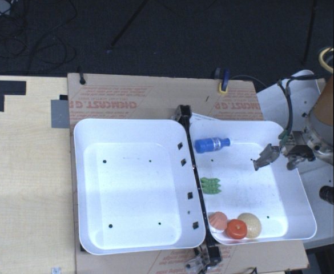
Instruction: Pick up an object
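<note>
Objects all sit in the right bin (292,210): blue bottle (212,145) lying on its side near the top, green piece (210,185) by the divider, and pink (217,220), red (236,229) and tan (250,224) round things bunched in the near corner. Both bins rest on cardboard (155,99) over a pale wood bench (24,187), dark floor behind. Gripper (278,157) hangs over the right bin, fingers spread apart, holding nothing.

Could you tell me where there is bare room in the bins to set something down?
The left bin is bare across its floor. In the right bin, room lies between the green object and the gripper; its near corner is crowded by the red object.
</note>
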